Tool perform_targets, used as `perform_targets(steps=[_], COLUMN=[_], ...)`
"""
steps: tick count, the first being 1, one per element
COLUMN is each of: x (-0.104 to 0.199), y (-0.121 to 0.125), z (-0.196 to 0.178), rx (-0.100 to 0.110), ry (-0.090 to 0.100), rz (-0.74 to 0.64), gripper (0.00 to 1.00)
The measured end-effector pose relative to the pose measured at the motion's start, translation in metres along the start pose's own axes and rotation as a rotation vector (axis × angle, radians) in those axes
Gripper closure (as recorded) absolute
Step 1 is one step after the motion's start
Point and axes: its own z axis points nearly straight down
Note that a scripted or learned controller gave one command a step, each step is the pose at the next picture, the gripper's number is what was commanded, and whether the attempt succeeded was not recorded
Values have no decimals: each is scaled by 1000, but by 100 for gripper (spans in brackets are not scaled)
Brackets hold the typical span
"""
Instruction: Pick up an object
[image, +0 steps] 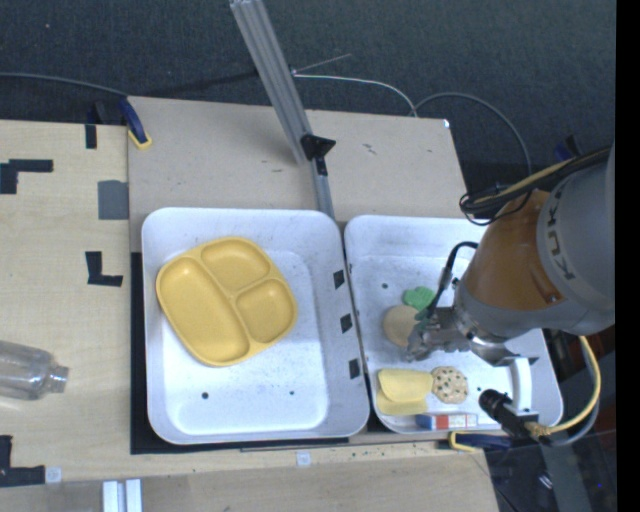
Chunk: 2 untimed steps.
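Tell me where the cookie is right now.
The cookie lies in the right bin, near its front edge, just right of the pale yellow block and below the gripper.

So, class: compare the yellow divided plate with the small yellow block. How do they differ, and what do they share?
The yellow divided plate lies in the left bin; the yellow block lies in the right bin. The plate is far larger than the block. The plate has three moulded compartments, while the block looks plain. The plate lies alone; the block sits beside a cookie. Both are yellow.
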Motion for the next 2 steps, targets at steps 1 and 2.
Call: perform_targets(steps=[1, 2], x=[-3, 65], y=[2, 22], z=[28, -71], rx=[-6, -18], ry=[-1, 1], rz=[-3, -11], gripper=[100, 100])
